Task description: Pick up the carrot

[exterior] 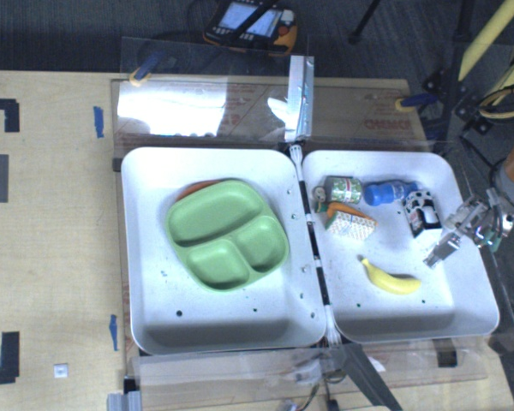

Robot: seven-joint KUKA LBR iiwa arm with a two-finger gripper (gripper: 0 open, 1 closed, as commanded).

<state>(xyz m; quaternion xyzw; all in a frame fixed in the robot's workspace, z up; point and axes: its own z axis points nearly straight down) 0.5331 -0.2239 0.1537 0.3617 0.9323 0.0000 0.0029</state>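
Bananas come first: one banana [391, 278] lies lowest in the right bin [475, 315], below the gripper [454, 236] at the frame's right, whose spread I cannot tell. An orange carrot [343, 209] seems wedged between a can [342, 188] and a patterned packet [353, 223], upper left in that bin. Crowding could make a grab slip or snag the packet.

One fixed overhead camera, slanted down, both white bins [146, 178] framed
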